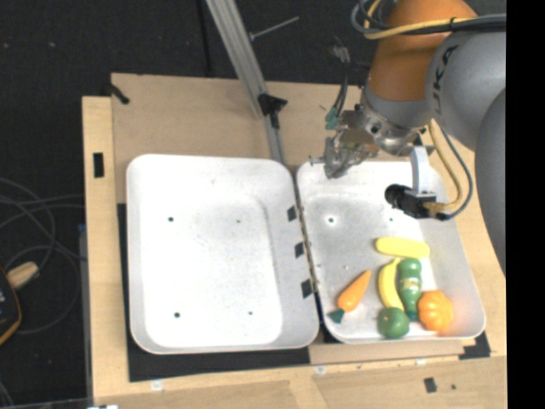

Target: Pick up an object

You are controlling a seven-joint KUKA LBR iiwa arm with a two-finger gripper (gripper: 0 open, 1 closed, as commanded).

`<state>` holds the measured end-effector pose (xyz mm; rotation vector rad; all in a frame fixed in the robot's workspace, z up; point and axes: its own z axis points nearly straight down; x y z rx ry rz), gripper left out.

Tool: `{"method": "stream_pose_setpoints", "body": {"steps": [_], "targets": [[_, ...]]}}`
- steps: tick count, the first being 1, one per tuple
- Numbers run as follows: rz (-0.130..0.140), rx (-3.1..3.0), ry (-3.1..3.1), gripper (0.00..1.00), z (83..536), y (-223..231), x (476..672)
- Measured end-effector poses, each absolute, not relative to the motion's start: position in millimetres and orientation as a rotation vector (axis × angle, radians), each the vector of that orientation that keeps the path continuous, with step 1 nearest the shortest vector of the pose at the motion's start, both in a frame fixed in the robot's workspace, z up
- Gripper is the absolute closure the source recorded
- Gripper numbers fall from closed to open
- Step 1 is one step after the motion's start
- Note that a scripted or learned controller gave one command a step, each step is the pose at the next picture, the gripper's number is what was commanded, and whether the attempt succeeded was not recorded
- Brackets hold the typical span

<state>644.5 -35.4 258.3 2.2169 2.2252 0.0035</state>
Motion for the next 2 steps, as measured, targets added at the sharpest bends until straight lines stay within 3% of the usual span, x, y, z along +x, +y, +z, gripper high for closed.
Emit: {"method": "stream_pose_setpoints", "body": {"steps": [2], "targets": [[0.002, 2.218, 2.226, 1.0, 251.4, 69.5, 633.3]]}}
